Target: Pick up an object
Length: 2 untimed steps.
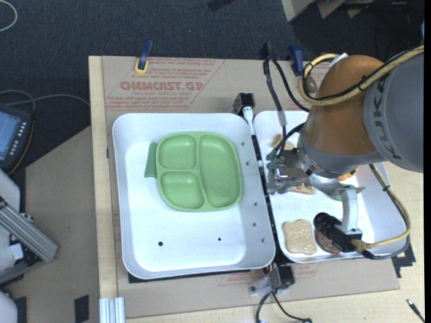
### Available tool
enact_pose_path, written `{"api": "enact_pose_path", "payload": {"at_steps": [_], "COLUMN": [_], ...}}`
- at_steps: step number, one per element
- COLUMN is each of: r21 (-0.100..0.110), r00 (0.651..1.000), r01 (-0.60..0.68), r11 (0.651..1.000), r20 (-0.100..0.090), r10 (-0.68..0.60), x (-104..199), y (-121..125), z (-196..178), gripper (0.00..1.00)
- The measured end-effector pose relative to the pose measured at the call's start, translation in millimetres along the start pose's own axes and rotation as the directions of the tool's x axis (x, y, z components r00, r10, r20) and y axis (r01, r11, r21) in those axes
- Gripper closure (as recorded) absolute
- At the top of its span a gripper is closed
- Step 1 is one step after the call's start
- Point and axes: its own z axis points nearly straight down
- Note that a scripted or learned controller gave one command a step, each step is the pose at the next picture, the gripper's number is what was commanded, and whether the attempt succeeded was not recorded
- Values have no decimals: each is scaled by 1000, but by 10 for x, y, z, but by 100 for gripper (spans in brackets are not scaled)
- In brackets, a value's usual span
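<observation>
Dark carpet (101, 19) rings the cardboard-topped bench (168, 79), where two shallow bins sit side by side. The left white bin (128, 180) carries a pale green three-compartment plastic plate (199, 171), lying toward its far edge. Over the right white bin (378, 210) the gripper (286, 177) sits low by the left wall, and I can't tell whether it grips anything. A tan square textured pad (299, 237) lies at that bin's near left corner, apart from the gripper.
</observation>
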Motion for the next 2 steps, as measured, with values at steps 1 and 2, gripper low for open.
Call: {"api": "enact_pose_path", "payload": {"at_steps": [1, 2], "r21": [2, 2], "r00": [1000, 1000], "r01": [1, 0], "r11": [1000, 1000], "r20": [-1, -1], "r10": [-1, 0], "x": [30, 9], "y": [-6, -50], "z": [12, 7], "gripper": [100, 100]}}
